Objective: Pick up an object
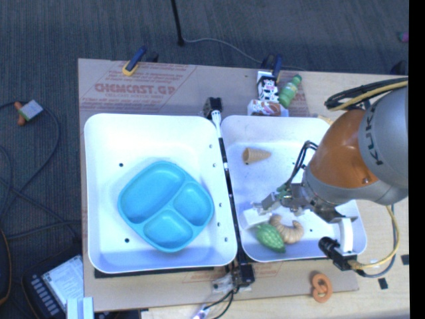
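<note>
Gripper (282,201) low in right bin (332,130), finger state unclear | croissant (290,230) just near: light, soft, curved; grasp mid-body | green toy (270,236) touching it.

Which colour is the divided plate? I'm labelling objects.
Light blue, clearest in the camera view.

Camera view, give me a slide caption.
Grey-and-orange arm's pincer hovers over green toy in right white bin; blue divided plate left.

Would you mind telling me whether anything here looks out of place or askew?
A pretzel lies on the bench outside the right bin, near its front edge. The blue tray sits skewed in the left bin.
</note>
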Robot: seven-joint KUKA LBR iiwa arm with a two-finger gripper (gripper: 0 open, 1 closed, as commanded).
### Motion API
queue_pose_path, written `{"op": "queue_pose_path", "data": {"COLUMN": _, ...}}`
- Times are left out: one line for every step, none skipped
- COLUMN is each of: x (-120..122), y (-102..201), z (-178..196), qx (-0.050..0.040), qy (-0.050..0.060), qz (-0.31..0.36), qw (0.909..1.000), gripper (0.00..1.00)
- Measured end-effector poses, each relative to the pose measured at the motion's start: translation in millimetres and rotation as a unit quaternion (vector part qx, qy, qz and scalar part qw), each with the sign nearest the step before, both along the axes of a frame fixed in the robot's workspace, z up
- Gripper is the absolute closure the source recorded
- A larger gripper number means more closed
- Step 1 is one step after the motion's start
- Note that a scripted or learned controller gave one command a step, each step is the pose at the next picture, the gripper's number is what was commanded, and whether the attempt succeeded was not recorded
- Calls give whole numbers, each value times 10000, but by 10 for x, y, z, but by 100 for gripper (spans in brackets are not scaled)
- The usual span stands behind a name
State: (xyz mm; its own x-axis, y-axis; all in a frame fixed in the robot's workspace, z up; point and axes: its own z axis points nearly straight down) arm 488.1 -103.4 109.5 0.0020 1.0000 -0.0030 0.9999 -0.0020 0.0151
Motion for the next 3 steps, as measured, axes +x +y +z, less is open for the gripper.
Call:
{"op": "queue_pose_path", "data": {"x": 5, "y": 35, "z": -124, "qx": -32, "qy": -17, "qz": -22, "qw": 10000, "gripper": 0}}
{"op": "queue_pose_path", "data": {"x": 36, "y": 32, "z": -158, "qx": -22, "qy": -3, "qz": -19, "qw": 10000, "gripper": 0}}
{"op": "queue_pose_path", "data": {"x": 93, "y": 70, "z": -10, "qx": 16, "qy": -68, "qz": -9, "qw": 10000, "gripper": 100}}
